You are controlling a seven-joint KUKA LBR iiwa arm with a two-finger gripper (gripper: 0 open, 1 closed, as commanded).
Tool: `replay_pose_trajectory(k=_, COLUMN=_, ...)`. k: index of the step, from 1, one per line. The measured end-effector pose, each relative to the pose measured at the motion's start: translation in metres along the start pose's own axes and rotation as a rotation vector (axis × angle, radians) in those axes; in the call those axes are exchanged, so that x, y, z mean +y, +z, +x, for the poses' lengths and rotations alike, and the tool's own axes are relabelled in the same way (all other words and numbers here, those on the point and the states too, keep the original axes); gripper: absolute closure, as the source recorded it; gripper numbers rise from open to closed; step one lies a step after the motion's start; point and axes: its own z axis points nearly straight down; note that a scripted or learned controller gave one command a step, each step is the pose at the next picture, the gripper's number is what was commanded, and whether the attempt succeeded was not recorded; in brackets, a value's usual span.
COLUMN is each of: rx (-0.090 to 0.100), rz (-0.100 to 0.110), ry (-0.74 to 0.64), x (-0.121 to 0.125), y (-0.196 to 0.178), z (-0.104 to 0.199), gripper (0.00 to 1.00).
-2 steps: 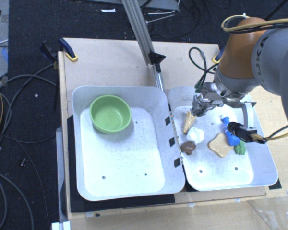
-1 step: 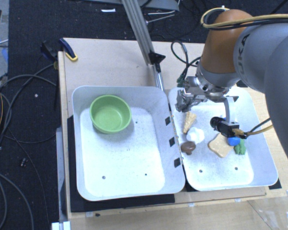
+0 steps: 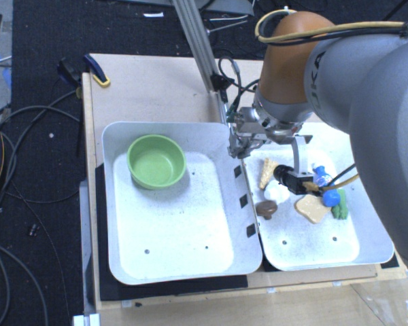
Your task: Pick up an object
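camera view: the bench [image 3: 156,87] carries two shallow white bins side by side.

left bin [image 3: 177,240]: one green bowl [image 3: 156,160] stands upright in the far half, toward the far left corner, mouth up. the near half shows bare speckled floor.

right bin [image 3: 313,250]: a cluster of small items sits across the middle.
- a tan cone [image 3: 266,173] lies near the bin's left wall, at the far end of the cluster.
- a small white piece [image 3: 277,193] lies just on the near side of the cone; contact between them cannot be told.
- a brown lump [image 3: 266,209] sits just beside the white piece, close to the left wall.
- a tan bread-shaped piece [image 3: 311,209] lies flat to the right of the lump, apart from it.
- a blue piece [image 3: 331,197] and a green piece [image 3: 340,212] crowd against the bread-shaped piece's right edge.
- a blue-and-white item [image 3: 319,175] lies just beyond the blue piece.

the arm [image 3: 367,66] reaches in from the right, with its orange band [image 3: 292,46] over the far part of the right bin. the tool [image 3: 241,147] sits at the right bin's far left corner, by the wall where the two bins meet. it is near the cone and apart from it. whether the tool is spread, pressed together or pinching anything cannot be told from this angle.
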Motion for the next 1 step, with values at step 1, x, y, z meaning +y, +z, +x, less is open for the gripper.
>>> replay_pose_trajectory(k=1, rx=0.001, rz=0.001, ry=-0.002, x=-0.0083, y=-0.0038, z=0.0555, gripper=1.0)
